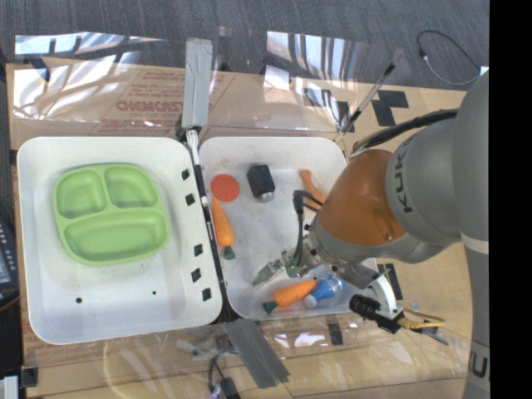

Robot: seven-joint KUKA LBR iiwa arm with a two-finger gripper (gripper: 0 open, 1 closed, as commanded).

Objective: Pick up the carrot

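Two carrots lie in the right bin. One carrot rests along the left wall with its green end toward the front. The other carrot lies near the front wall, green end to the left, beside a blue object. My gripper hangs low over the bin floor just above and left of the front carrot. It is open, with nothing between its fingers. The orange-banded wrist covers the bin's right part.
A red disc and a black block sit at the back of the right bin. An orange piece pokes out by the wrist. The left bin holds a green divided plate.
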